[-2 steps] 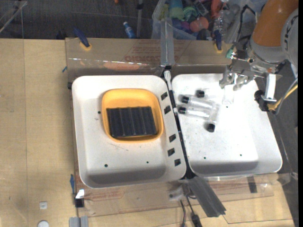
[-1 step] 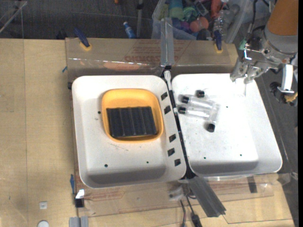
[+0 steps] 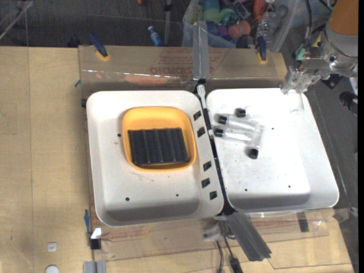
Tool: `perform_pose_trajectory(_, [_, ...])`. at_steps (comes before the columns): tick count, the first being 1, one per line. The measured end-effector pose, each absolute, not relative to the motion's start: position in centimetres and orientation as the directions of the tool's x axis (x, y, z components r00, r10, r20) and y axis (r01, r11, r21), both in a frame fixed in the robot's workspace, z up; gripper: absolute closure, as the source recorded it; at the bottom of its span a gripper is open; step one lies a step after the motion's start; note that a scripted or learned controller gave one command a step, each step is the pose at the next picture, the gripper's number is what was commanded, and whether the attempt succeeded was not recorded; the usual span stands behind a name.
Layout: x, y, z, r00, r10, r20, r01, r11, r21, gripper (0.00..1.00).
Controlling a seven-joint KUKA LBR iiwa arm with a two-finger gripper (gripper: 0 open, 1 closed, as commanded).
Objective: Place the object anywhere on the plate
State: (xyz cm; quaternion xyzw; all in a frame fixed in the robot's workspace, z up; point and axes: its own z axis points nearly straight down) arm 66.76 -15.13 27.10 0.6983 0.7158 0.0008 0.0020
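Camera view: clear black-capped object (image 3: 238,131) lying loose in the bin (image 3: 296,169) right of the plate (image 3: 129,121), well apart from it. Gripper (image 3: 297,83) hanging farther right of the plate, beyond the object; whether spread or closed, impossible to tell. Risks, as judged: slipping off slick, uneven plastic; snagging the divider (image 3: 205,135) beside the plate; rocking on the plate's black ridged insert (image 3: 158,145).

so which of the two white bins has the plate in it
The left bin: the orange plate sits in it with a dark ribbed block on top. The right bin holds clear, black-capped objects instead.
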Motion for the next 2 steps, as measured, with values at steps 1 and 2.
perform_pose_trajectory(1, [66.7, -18.7, 40.9, -0.092, 0.996, -0.002, 0.996, 0.092, 0.003, 1.0])
perform_pose_trajectory(2, [66.7, -22.4, 43.6, -0.396, 0.918, -0.005, 0.918, 0.396, 0.005, 1.0])
